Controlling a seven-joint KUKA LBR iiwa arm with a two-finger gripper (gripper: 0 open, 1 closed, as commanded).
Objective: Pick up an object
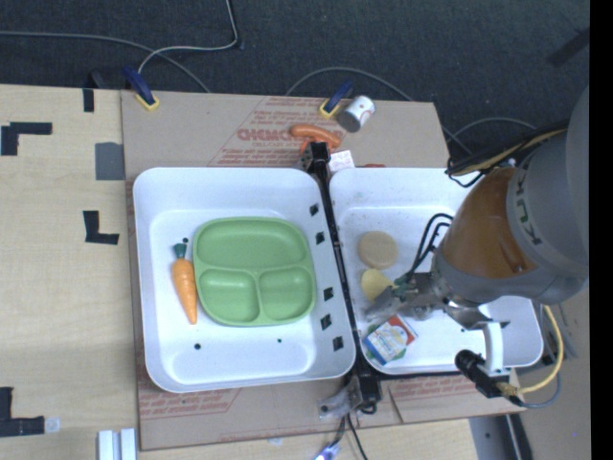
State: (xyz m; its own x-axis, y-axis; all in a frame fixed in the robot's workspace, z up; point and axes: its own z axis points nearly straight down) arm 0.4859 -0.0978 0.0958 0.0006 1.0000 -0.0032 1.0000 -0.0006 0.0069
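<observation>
The tool (383, 300) is down low in the right bin (436, 185). It sits at the end of the big grey and orange arm (508, 238), which reaches in from the right. The tool is dark and a bit blurry here, so nobody can tell how it stands or if it has anything in it. Nothing can be seen caught in it.

The tool's tip is just beside a small yellow piece (374, 282). That piece looks soft and rounded, like play food. It seems to be the thing the arm is going for, because the tool points right at it. Just above the yellow piece lies a round tan cookie (377, 249), flat and smooth. Just below the tool lies a little packet (388, 341) with blue, white and red on it. It is flat and tilted. All three lie near the left side of the right bin, close together, so the tool could bump one while reaching for another.

The left bin (153, 199) holds a green tray (254, 269) with three parts. An orange carrot (185, 288) lies just beside the tray, on its left. Both bins sit on brown cardboard (192, 132) on the counter (57, 257).
</observation>
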